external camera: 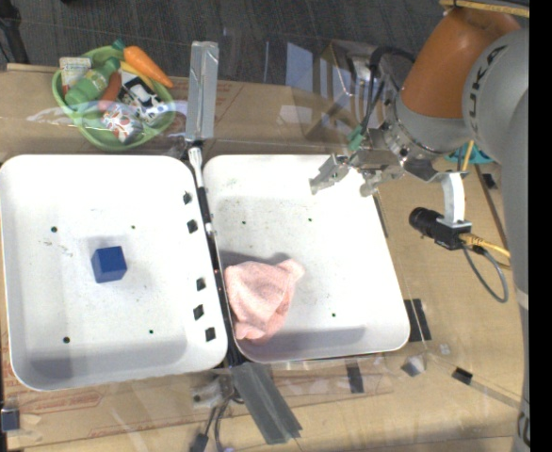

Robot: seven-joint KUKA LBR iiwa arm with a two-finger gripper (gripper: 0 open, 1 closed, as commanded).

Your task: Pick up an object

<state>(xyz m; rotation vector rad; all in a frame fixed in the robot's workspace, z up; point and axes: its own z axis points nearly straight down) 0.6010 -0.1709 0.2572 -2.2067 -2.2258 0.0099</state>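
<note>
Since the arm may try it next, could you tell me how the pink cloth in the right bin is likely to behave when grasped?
The pink cloth lies crumpled with soft folds, so it will probably sag and drape rather than hold shape. It looks light. A pinch on one fold may lift only part, the rest trailing against the right bin wall it lies beside.

Single fixed overhead camera, tilted view.
It looks down at a slant on the two shallow white plastic bins [31, 172] side by side, from moderate height; the grey, orange-banded arm [464, 73] enters at right.
</note>
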